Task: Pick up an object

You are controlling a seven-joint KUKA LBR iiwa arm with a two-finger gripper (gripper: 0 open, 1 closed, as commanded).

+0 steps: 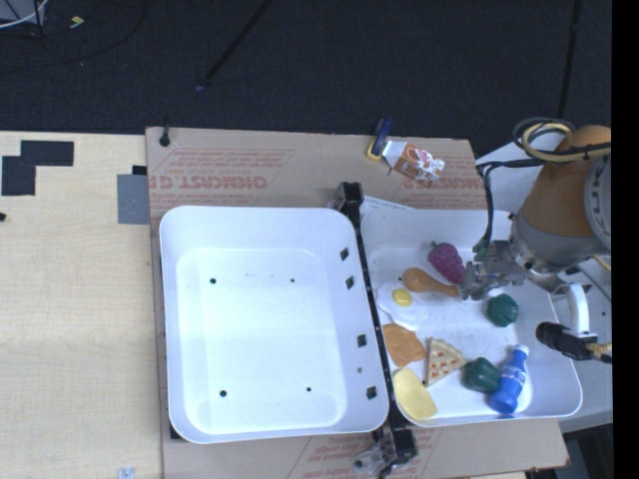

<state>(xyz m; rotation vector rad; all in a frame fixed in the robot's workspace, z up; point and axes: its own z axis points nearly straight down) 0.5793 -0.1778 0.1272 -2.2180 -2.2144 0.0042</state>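
Claw (477,279) sat low in the right bin (559,399), fingers too blurred and small to tell apart from together; nothing seen held. Tip was just beside the brown drumstick toy (427,282), purple toy (445,260) just up-left of it, dark green toy (501,310) just down-right. Farther out: fried egg (402,299), orange piece (403,345), pizza slice (440,360), yellow piece (413,393), second green toy (481,374) touching blue bottle (510,381). Left bin (185,317) alongside on the bench (70,307).
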